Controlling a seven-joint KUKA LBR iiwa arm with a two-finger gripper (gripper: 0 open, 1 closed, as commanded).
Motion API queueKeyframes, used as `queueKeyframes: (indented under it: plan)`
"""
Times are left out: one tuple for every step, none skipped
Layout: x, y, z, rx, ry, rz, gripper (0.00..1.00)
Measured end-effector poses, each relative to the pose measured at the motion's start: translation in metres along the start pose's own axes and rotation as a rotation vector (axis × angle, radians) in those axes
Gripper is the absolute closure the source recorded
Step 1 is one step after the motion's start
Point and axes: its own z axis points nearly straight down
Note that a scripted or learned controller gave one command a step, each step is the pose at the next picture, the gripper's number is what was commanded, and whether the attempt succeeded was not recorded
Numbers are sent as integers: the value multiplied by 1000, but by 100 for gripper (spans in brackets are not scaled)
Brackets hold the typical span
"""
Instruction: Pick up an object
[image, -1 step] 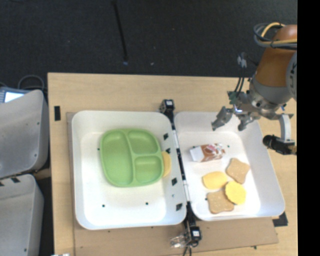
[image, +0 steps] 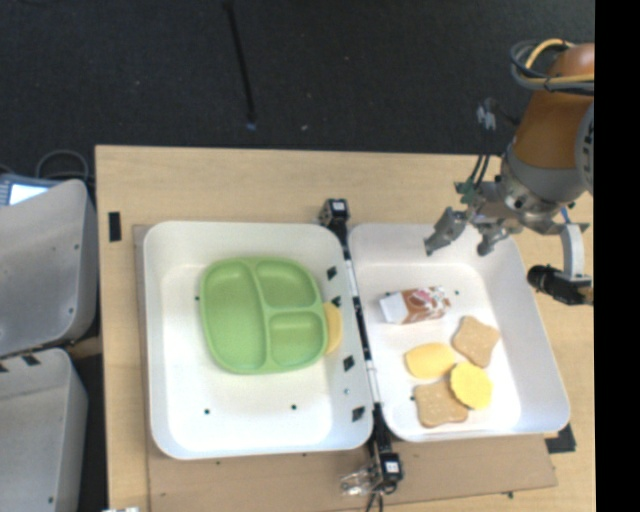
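Note:
In the right bin (image: 520, 300) lie a small red-and-white packet (image: 415, 304), a tan bread slice (image: 475, 341), a yellow oval piece (image: 430, 360), a round yellow piece (image: 471, 385) and another tan bread slice (image: 439, 404). My gripper (image: 466, 232) hangs above the bin's far edge, up and to the right of the packet. Its two fingers are spread apart with nothing between them. A green divided plate (image: 262, 315) rests in the left bin (image: 170, 400), with a yellow piece (image: 333, 327) tucked at its right rim.
A black bracket (image: 334, 211) sits at the far end of the seam between the bins, and another clamp (image: 384, 466) at the near end. A grey chair (image: 40, 270) stands left of the bench. The arm's black side piece (image: 560, 283) overhangs the right bin's right rim.

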Motion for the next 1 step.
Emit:
queueKeyframes:
  plan:
    - [-1, 3, 42, 3, -2, 1, 0]
